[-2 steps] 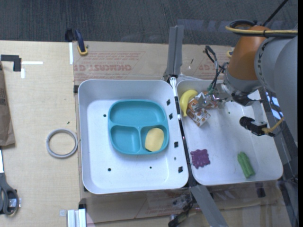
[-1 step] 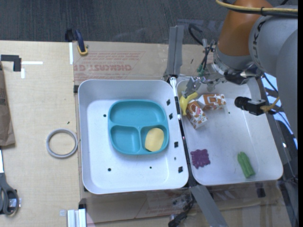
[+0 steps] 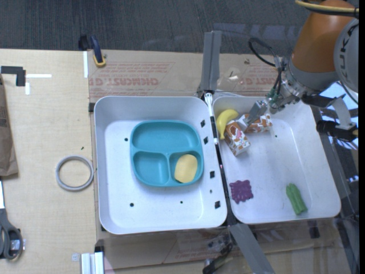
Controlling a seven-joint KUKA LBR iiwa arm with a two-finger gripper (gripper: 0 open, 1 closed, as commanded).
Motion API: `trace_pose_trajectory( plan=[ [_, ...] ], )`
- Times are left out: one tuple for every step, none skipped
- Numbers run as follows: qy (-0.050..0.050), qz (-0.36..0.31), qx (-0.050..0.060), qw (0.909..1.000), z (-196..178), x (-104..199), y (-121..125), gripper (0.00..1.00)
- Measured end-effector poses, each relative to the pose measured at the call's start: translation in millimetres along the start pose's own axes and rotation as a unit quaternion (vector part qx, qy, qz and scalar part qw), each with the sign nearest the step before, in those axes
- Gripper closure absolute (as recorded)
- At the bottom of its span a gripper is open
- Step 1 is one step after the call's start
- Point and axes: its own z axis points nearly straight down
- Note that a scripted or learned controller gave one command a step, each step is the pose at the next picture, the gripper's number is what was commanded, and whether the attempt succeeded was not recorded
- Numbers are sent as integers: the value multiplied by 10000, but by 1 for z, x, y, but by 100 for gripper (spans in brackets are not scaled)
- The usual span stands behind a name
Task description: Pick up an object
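Reaching into the right bin (image 3: pixel 319 170) for a grab, nothing lifted yet.

Near the front a green piece (image 3: pixel 296 199) and purple grapes (image 3: pixel 241 190) are seen; farther back, cartons (image 3: pixel 244 133) and a banana (image 3: pixel 224 120) are crowded just under the gripper (image 3: pixel 260 108); its grip cannot be judged, so a closing and lift are called for.

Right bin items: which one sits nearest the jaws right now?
The small brown carton, lying right at the gripper near the bin's far edge. The banana, purple grapes and green vegetable lie farther off.
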Motion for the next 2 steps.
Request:
trace_pose_trajectory(
  plan=[
    [-84,162,-119,9998,90,-52,3,0],
    [-105,143,-136,9998,97,-51,5,0]
  ],
)
